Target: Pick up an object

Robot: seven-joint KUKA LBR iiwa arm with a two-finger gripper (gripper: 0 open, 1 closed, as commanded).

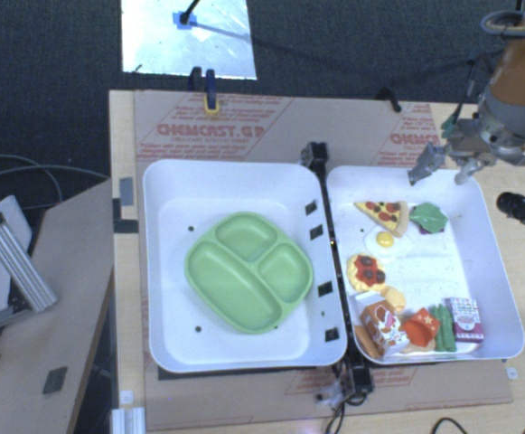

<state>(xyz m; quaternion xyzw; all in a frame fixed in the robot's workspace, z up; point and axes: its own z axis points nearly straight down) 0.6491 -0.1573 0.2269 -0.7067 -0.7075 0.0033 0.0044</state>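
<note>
Toy pizza slice point(381, 212), triangular and yellow with red dots, seen at the far end of the right shallow white bin point(479, 242). Just beside it, toward the right, a green leafy plastic piece point(427, 217); just nearer, a white toy egg with yellow yolk point(384, 240). Further down, a small round red-topped pizza point(367, 271). Packed along the near wall: an orange-and-white carton point(381, 325), a red-orange piece point(420, 326) and a red-and-white packet point(464, 319). Hung above the far right rim of that bin, apart from every piece: the grey claw point(443, 165), spread wide, gripping nothing. Off to the left, a green divided plastic plate point(248, 271), set in the left white bin point(172, 206).
</note>
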